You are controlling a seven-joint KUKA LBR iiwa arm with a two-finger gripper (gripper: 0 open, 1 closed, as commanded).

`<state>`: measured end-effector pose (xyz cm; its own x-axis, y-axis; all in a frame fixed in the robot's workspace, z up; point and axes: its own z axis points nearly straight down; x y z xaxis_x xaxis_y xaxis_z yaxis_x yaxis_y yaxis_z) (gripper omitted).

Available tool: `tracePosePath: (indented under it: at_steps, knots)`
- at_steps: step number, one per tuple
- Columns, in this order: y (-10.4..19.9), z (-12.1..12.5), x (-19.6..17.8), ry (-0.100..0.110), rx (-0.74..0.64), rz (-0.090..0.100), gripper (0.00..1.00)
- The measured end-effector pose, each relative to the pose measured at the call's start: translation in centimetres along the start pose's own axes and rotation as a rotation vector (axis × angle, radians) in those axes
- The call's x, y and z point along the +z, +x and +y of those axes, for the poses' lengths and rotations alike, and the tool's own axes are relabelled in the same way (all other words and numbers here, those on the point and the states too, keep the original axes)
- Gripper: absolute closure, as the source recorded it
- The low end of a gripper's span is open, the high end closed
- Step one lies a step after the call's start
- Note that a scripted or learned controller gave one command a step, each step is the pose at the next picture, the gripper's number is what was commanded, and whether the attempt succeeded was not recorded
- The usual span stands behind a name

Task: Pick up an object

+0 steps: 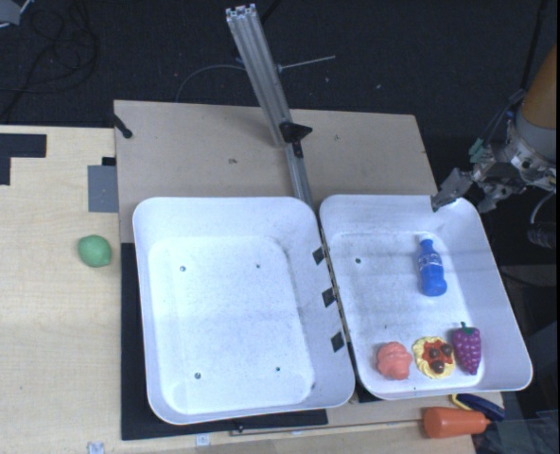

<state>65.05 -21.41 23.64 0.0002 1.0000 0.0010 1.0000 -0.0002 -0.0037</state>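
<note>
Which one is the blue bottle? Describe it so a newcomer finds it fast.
Start at the right bin, the one nearest the gripper. The blue bottle lies alone in its upper half, cap pointing to the far rim. The bin's other toys, a pink lump, a yellow piece and purple grapes, sit in a row along the near rim.

The grey arm with its orange band reaches in at the upper right edge, wrist angled down and leftward. Its dark two-finger pincer hangs at the arm's lower left end, pointing left, with nothing between its tips.
</note>
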Motion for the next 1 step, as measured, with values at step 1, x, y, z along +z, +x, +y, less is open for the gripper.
tracePosePath:
  at_steps: [1]
  knots:
    - [0.45,-0.27,4.36,0.000,-0.001,0.000,0.00]
